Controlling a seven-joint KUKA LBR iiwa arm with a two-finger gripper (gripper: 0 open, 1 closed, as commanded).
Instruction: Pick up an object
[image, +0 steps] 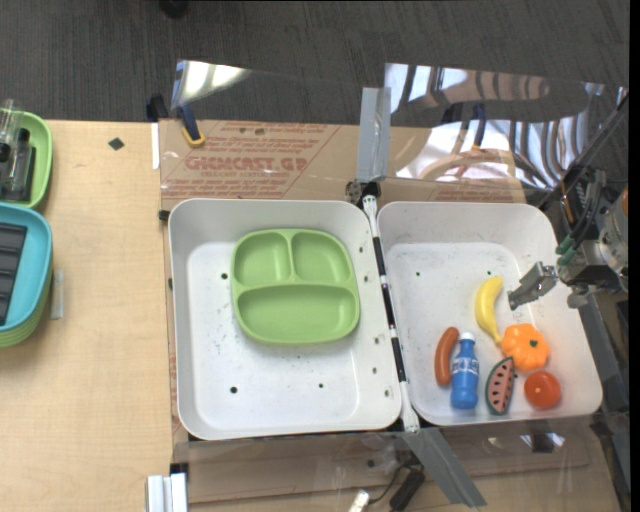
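Gripper (532, 287) fingers are seen over the right side of the right bin (430, 225), reaching in from the right edge of the view, and nothing is seen between them; whether they are spread or closed cannot be told from this slant. Just beside the fingertip, to its left and slightly lower, a yellow banana (487, 306) is found lying roughly upright along the bin floor. Directly below the gripper an orange toy pumpkin (526, 345) is placed, touching or nearly touching the lower end of the banana. Below the pumpkin a small red tomato-like ball (542, 389) is seen near the bin's lower right corner. To the left of that ball a watermelon slice (500, 386) is set on its edge, and just beside it a blue bottle (464, 372) with a white label is laid, with a reddish sausage (445, 356) close against the bottle's left side. These toys are crowded together in the lower right part of the bin. In the left bin (190, 330) a green divided plate (296, 286) with three compartments is set toward the upper middle. Behind both bins a sheet of cardboard (250, 160) with printed lettering is laid flat. At the far left edge of the wooden bench (90, 400) stacked green and blue trays (22, 270) are partly visible.
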